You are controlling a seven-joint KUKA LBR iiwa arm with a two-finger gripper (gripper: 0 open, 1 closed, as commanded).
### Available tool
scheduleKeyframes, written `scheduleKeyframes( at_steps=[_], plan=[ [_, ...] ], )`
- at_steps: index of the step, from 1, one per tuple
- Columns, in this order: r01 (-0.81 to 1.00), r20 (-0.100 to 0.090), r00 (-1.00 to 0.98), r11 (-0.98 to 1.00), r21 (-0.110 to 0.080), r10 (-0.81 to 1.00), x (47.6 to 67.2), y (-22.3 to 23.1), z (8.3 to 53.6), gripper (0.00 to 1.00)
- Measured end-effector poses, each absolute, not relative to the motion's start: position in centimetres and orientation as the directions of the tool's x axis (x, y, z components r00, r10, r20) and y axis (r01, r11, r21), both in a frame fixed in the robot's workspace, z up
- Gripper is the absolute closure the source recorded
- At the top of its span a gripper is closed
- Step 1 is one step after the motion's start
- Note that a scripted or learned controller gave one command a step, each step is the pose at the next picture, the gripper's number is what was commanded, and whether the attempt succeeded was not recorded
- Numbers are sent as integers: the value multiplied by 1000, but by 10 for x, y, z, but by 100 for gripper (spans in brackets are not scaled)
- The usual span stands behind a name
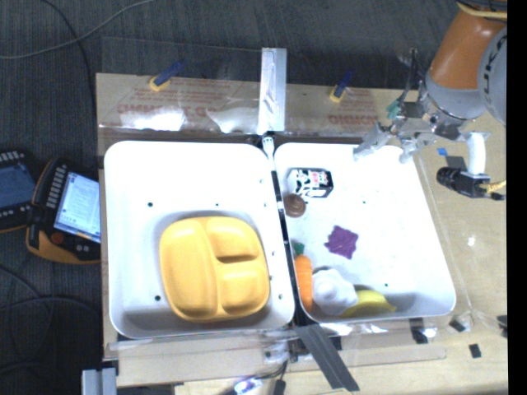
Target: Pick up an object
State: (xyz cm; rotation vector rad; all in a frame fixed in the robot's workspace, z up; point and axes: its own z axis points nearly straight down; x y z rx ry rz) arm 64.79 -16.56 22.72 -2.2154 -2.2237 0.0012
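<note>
Yellow sectioned tray point(215, 267) fills lower half of left bin point(132, 171), lower centre of frame. Right bin point(412, 245) holds pickable objects: orange carrot point(304, 276), white lump point(331, 290) and yellow banana-like piece point(370, 302) crowded at lower edge; purple scrap point(342, 241) mid-bin; brown ball point(295, 206) beside black-and-white cow-patterned item point(310, 183) near divider. End effector point(387, 142) hovers over right bin's upper rim, upper right of frame, fingers spread wide, nothing between them. Tabletop point(486, 245) pale wood.

Right bin's point(428, 220) centre and right side open, objects crowd its left wall and front corner
</note>
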Motion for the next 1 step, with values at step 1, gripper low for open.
scheduleKeyframes(
  at_steps=[1],
  plan=[
    [999, 0, 39, -39, -4, 999, 621, -109, 109, 0]
  ],
)
